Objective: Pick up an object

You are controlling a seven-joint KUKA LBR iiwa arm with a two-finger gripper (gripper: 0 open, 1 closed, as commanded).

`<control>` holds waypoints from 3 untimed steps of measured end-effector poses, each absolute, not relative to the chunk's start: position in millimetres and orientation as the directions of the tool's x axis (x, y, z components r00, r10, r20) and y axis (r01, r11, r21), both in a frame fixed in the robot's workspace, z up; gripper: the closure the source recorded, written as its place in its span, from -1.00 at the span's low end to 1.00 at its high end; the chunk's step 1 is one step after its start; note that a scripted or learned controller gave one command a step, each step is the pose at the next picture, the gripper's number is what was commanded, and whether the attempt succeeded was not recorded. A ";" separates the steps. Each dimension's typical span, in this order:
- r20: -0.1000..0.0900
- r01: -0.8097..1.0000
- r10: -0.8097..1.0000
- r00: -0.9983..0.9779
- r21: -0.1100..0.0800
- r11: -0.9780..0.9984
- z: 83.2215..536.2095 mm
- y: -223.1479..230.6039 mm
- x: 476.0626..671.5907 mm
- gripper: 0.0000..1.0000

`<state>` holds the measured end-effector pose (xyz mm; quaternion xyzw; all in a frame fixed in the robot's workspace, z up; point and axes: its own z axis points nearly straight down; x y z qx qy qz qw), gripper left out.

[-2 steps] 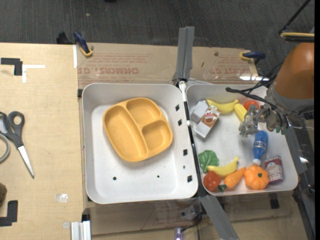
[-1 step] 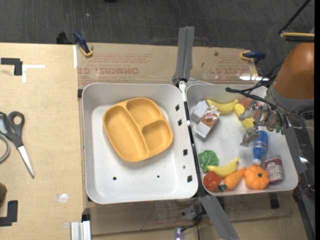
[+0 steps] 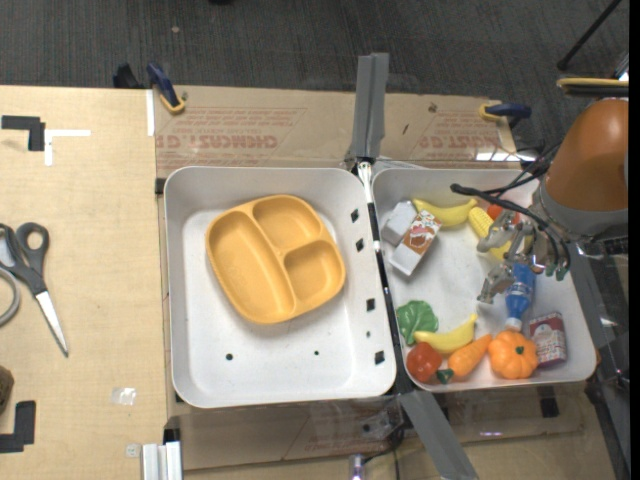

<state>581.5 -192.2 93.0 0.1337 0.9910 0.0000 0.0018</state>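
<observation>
My gripper [image 3: 508, 258] hangs over the right part of the right bin [image 3: 440, 183], with the orange-banded wrist [image 3: 592, 158] behind it at the view's right edge. Just under and beside it lies a small blue bottle [image 3: 518, 298], partly hidden by the gripper's metal parts. A yellow corn cob [image 3: 481, 221] and a banana [image 3: 446, 212] lie to its upper left. An orange pumpkin [image 3: 513, 355] and a red can [image 3: 548, 338] sit below it. I cannot see anything held.
The right bin also holds a white carton [image 3: 413, 238], green broccoli [image 3: 416, 318], a second banana [image 3: 449, 334], a carrot [image 3: 470, 356] and a tomato [image 3: 423, 363]. A yellow divided plate [image 3: 276, 258] lies in the left bin [image 3: 190, 368]. Scissors [image 3: 38, 283] lie on the bench at the left.
</observation>
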 end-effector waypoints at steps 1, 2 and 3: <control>-0.009 0.261 0.261 -0.965 -0.001 0.965 103.5 -191.9 583.2 1.00; -0.009 0.261 0.261 -0.965 0.000 0.965 103.4 -191.7 583.2 -1.00; -0.014 0.258 0.258 -0.966 -0.001 0.966 113.9 -191.7 584.8 1.00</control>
